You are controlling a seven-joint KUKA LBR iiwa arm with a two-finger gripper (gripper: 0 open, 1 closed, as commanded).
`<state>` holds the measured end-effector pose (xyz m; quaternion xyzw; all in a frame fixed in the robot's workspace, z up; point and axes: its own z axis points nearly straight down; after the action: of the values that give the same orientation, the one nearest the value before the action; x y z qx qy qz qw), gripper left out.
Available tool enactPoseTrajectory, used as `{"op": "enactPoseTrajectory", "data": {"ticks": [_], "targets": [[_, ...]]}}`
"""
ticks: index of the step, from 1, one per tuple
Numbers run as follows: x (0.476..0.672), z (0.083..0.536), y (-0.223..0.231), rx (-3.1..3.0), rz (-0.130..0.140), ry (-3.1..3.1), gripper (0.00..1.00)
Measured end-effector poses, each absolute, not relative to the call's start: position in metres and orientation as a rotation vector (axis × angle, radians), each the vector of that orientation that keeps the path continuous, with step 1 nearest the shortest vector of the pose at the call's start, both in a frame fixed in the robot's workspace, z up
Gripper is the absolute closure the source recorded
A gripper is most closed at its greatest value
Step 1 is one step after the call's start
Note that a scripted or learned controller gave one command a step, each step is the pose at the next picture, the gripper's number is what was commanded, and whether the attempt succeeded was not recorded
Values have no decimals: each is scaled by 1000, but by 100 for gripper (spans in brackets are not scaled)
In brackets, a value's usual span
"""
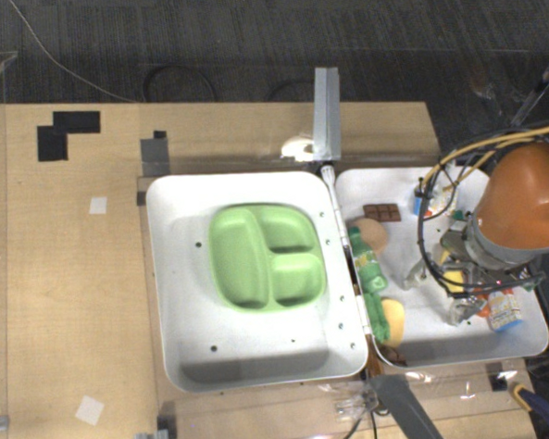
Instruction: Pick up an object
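The gripper [464, 290] is low in the right bin [397, 183], under the orange band [531, 196] and a tangle of cables [439, 185]. Whether it is spread or pinching anything I cannot tell; the wrist hides it. Just right of it lies what may be a small packet [503, 313]. Along the bin's left wall sit a green bottle [366, 266], a yellow object [392, 316] nearer, a tan lump [374, 235] and a brown bar [381, 213] farther. The left bin [182, 294] holds a green divided tray [263, 256].
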<state>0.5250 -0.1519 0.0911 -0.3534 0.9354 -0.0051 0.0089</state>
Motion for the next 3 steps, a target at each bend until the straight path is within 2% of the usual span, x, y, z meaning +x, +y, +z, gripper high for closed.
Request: {"op": "enactPoseTrajectory", "data": {"ticks": [1,2,3], "targets": [[504,91,-132,-1020,-18,2949,0],[508,91,-175,-1625,-20,2669,0],[530,90,-180,-1901,-9,2488,0]]}}
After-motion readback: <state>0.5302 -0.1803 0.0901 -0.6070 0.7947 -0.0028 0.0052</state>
